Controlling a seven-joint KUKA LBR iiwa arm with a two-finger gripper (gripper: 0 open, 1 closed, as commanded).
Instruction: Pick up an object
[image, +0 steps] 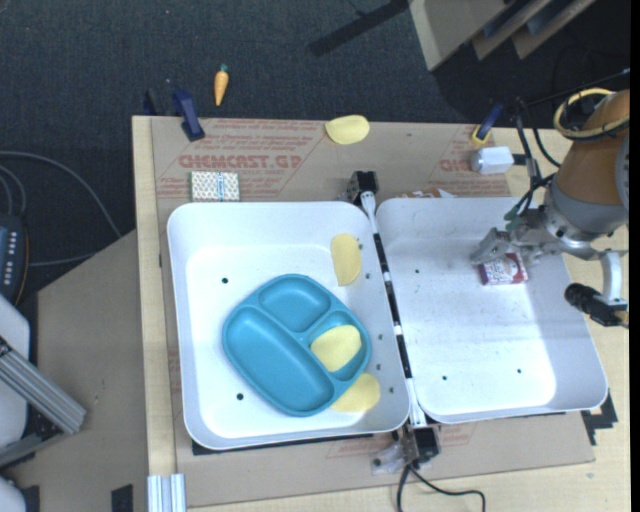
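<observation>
A small red and white packet (503, 271) lies in the right bin (480, 380), toward its far right part. My gripper (510, 247) hangs directly over the packet's far edge, at the end of the grey arm with the orange band (590, 175), and is very close to or touching it. The packet rests on the bin floor. In the left bin (200, 250) sits a blue divided plate (270, 350) with a yellow piece (337, 345) in one compartment. Two more yellow pieces lie beside it, one (346, 258) behind the plate and one (357, 394) at its front right.
On the bench behind the bins lie a yellow piece (347, 129), a patterned packet (215, 185), a white block (494, 158) and a blue clamp (187, 115). A black divider (385, 290) runs between the bins. The right bin's near half is bare white floor.
</observation>
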